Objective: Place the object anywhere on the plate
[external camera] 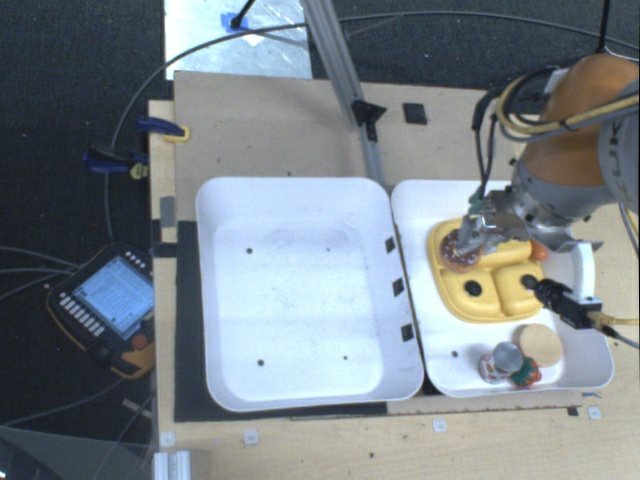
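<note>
Yellow plastic plate (487, 290), glossy, compartmented with rounded recesses, is seated in right bin (430, 298). Small round brownish object (460, 254) is placed on plate's upper-left section, directly under gripper (473, 230). Fingers' state cannot be told. Tan disc (541, 342) and small multicoloured item (505, 365) are kept near bin's front. Left bin (295, 293): smooth white plastic.

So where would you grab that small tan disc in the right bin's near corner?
Probably straight from above, fingers across the round edge of the tan disc. It seems to lie flat, the bin wall crowds its right and a small cluttered object its left.
</note>
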Controlling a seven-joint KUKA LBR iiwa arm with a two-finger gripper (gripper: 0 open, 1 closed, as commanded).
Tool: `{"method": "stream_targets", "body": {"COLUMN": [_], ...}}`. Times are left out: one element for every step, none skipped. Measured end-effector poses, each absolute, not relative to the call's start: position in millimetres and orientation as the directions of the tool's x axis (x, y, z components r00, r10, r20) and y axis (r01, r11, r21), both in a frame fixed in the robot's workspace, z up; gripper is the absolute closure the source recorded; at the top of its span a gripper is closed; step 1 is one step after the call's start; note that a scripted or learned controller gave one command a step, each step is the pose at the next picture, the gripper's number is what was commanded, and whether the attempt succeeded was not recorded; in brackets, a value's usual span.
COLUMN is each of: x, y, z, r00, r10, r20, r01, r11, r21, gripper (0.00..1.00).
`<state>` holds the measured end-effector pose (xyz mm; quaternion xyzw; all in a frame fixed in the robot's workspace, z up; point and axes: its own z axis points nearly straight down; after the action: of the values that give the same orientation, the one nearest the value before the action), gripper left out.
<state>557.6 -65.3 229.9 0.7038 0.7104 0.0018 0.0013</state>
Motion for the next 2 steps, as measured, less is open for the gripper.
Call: {"method": "stream_targets", "body": {"x": [584.3,616.1], "y": [-6,49], "z": [226,229], "r00": [-0.012,-0.011], "r10": [1.000,1.000], "r20": [0.002,0.003], "r01": [1.000,1.000], "r11": [0.012,0.011], "r21": [0.003,0.005], "gripper": [1.00,1.00]}}
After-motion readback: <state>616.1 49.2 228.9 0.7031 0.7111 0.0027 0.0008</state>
